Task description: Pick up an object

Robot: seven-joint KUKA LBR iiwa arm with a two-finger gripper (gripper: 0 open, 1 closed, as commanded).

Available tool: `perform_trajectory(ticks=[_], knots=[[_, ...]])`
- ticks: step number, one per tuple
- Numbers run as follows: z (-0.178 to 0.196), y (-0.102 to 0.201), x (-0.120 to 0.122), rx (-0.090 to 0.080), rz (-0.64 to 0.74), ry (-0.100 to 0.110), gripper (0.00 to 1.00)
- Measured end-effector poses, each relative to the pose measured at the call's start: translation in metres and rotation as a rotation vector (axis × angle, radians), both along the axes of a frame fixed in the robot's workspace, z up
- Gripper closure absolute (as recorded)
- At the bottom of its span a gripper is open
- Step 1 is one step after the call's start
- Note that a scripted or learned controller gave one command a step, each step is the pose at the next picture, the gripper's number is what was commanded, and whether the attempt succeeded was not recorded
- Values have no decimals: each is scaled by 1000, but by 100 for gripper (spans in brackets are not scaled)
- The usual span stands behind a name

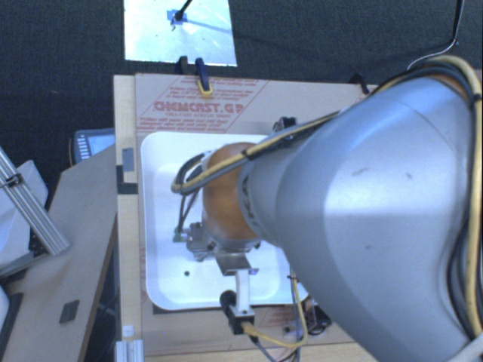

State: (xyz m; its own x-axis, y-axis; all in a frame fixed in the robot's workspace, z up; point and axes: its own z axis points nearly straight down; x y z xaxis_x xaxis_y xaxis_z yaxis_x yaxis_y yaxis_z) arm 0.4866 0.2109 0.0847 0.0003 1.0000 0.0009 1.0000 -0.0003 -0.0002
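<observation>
White bin [162,202] on the left had the end effector [210,246] low over its near half; open or closed, couldn't tell. Grey arm [362,225] hid any target. A dark speck [186,273] lay just left of the end effector, too small to identify.

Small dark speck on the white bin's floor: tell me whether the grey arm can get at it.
Probably yes. The small dark speck lies on bare floor of the shallow white bin, close beside the grey arm's wrist, nothing standing between them. It is too small to identify.
</observation>
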Motion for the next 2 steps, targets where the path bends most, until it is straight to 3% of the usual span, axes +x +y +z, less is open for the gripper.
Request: perform_trajectory(ticks=[1, 2], knots=[[0, -41, 1, -1, -2, 0, 100], [129, -15, 2, 5, 7, -12, 100]])
